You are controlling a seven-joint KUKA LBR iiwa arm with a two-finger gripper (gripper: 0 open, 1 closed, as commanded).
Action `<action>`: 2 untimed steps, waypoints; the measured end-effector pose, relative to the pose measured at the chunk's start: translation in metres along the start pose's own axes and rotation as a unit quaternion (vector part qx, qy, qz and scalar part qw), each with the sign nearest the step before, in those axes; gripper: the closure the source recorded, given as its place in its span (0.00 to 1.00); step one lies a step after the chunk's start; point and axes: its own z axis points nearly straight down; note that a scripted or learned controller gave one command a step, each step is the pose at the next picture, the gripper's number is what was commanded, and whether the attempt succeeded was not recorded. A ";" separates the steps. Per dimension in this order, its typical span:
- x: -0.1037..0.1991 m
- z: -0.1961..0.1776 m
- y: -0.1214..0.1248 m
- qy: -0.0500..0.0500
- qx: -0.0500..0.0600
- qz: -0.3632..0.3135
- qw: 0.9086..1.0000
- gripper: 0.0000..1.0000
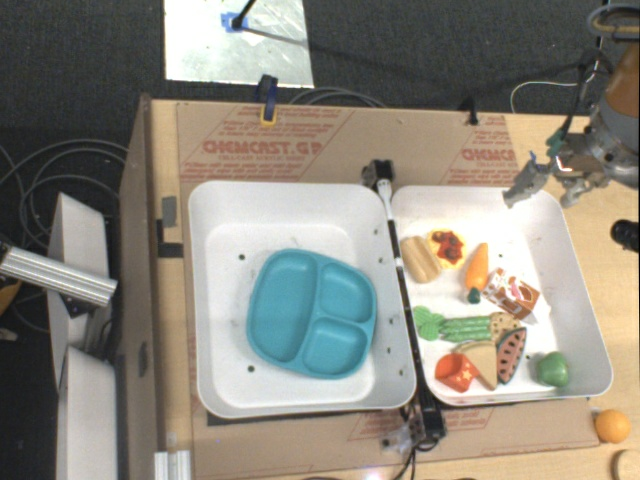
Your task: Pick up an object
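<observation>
Tool above the far right corner of the right bin, fingers spread, nothing between them.

The arm entered from 3 o'clock, and the tool hung at about 1 o'clock from the right bin's centre, near its far rim. The pickable items lay in the right bin: a bread roll and pizza slice at 11 o'clock, a carrot near centre, a carton just beside it at 3 o'clock, green beans below, then a red pepper, watermelon slice and green ball along the near rim. The left bin held a blue tray. An orange sat on the tabletop at 5 o'clock, outside the bins.
</observation>
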 end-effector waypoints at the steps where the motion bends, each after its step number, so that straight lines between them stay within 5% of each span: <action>1: 0.008 0.201 -0.025 0.001 0.005 0.001 1.000 0.00; 2: 0.016 0.194 -0.048 0.001 0.002 0.002 1.000 0.00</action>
